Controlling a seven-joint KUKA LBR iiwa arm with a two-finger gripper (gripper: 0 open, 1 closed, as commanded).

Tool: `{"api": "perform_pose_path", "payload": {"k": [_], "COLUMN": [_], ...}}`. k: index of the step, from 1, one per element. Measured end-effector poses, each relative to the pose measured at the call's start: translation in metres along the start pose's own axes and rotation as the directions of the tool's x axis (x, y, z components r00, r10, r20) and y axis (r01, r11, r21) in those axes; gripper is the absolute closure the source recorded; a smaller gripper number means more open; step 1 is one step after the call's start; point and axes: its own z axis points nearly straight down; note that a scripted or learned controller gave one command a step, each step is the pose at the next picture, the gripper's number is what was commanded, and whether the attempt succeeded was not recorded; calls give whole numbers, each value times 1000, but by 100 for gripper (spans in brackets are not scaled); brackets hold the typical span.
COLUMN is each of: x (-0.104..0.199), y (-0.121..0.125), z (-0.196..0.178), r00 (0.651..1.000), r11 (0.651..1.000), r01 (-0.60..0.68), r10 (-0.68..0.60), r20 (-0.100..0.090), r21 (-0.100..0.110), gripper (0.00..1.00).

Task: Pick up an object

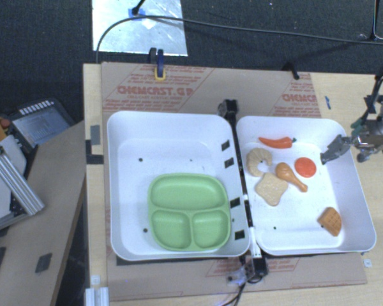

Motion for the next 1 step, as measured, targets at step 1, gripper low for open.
{"api": "perform_pose_path", "payload": {"k": [1], "x": [-4], "y": [-9], "z": [49], "r00": [1000], "r11": [1000], "r01": [-2], "r10": [2], "r20": [-1], "r21": [4], "gripper": [0]}}
